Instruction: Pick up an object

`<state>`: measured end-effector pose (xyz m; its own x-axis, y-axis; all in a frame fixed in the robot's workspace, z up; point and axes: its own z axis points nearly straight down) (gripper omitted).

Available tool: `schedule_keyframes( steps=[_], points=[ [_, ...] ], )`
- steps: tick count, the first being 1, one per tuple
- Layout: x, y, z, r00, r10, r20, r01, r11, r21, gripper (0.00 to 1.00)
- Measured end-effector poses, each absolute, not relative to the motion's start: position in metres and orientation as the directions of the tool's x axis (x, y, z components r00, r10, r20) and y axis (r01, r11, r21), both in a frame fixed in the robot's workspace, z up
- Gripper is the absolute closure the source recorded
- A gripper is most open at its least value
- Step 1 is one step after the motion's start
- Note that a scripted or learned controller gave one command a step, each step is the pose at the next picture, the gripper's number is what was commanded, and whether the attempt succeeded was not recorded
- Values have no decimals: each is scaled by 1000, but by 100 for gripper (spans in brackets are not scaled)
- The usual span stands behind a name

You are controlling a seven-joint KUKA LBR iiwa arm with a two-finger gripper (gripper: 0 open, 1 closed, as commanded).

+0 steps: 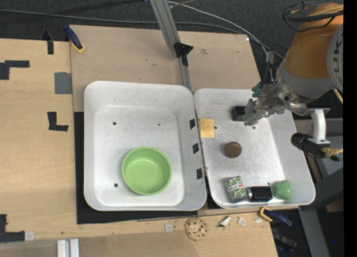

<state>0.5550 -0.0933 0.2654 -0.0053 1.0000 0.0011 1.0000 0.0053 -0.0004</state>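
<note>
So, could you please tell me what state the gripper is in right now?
Gripper: over the right bin, open or shut cannot be told.

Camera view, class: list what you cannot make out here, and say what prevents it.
1. Gripper: open or shut is blurred, seen from above.
2. Arm: cut off by the right edge.
3. Black object in the right bin: too small to identify.
4. Green carton: label unreadable.

Partial letters "UK" on the arm [334,55] at right edge, no other text legible
</note>
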Motion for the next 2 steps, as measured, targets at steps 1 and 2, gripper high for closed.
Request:
schedule_keyframes(
  steps=[1, 2],
  points=[
    [573, -50, 246, -4, 1000, 0, 1000, 4, -5, 100],
    [595, 0, 228, -5, 1000, -1, 1000, 5, -3, 100]
  ],
)
